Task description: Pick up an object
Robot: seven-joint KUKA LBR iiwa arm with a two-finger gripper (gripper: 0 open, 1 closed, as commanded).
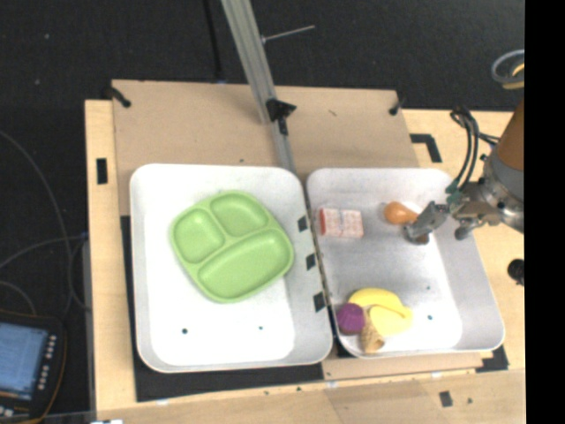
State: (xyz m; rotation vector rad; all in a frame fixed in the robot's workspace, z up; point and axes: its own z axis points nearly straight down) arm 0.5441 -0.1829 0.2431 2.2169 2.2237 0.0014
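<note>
The gripper (439, 219) hangs just right of the orange ball (400, 212), likely lining up; jaws' spread unclear.

Lower left of frame: green divided plate (233, 246), smooth plastic with a soft sheen, in a white bin (159, 325) of matt, smooth plastic. Upper centre: slanting rail (252, 56), brushed metal. Around both bins: bench (221, 122), pale matt board resembling unfinished wood or fibreboard.
</note>
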